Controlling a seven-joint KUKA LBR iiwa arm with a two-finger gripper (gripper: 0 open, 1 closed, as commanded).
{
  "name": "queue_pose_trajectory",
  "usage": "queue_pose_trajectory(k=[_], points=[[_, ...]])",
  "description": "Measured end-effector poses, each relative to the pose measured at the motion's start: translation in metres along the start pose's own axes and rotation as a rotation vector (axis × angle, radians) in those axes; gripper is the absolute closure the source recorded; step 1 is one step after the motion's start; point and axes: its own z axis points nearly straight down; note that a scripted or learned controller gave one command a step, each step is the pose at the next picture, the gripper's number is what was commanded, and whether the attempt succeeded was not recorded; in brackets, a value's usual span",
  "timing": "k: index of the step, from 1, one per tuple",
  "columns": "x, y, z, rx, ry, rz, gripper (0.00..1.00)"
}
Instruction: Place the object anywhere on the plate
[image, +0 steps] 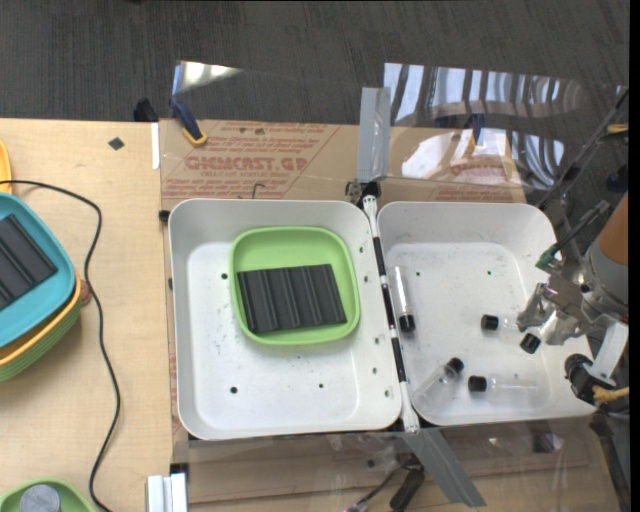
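A green square plate (340, 248) lies in the left bin (200, 330), with a dark ribbed mat (290, 298) on it. Several clear tubes with black caps lie in the right bin (450, 240): one (399, 288) along its left wall, one (443, 374) near the front, one (497, 384) at the front right. A small black cap (489, 322) lies further right. My gripper (533, 328) hangs low over the right bin's right side, just right of that cap. A small black piece (530, 344) sits at its tip; whether it is held is unclear.
A cardboard sheet (255, 160) lies behind the bins. Stacked teal and green dishes (35, 290) sit at the far left, with a black cable (100, 330) trailing across the bench. The wall between the two bins (385, 300) separates the gripper from the plate.
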Motion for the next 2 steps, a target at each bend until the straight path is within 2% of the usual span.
queue_pose_trajectory(k=[1, 2], points=[[0.000, 0.000, 0.000, 0.000, 0.000, 0.001, 0.00], [-0.007, 0.005, -0.073, -0.001, 0.000, 0.197, 0.00]])
